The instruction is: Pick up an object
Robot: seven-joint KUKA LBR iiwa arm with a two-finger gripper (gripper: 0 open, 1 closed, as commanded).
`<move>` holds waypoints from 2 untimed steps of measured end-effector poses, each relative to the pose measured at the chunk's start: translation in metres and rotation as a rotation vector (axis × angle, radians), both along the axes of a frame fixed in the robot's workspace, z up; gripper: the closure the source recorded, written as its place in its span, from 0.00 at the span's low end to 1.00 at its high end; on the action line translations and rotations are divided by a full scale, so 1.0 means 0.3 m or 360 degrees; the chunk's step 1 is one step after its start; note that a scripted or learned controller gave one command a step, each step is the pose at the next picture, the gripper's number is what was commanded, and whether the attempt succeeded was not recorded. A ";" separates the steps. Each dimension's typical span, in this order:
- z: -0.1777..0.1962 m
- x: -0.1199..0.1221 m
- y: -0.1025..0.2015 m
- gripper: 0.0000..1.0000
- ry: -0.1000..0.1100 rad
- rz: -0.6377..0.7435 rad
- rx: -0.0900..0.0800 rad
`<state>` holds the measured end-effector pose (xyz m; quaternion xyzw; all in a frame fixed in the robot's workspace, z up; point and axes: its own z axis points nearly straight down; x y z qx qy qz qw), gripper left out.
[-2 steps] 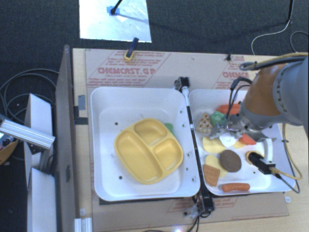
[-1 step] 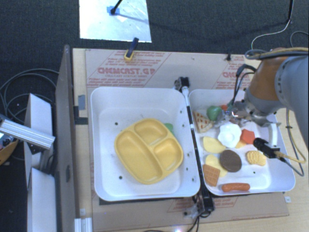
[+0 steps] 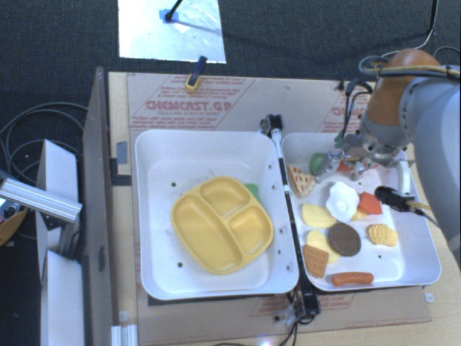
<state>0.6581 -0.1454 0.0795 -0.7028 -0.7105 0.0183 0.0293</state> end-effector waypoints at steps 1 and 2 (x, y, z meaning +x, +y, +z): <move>-0.001 0.000 0.074 0.00 -0.0023 -0.0007 -0.0018; -0.001 0.006 0.034 0.00 -0.0038 -0.0026 -0.0008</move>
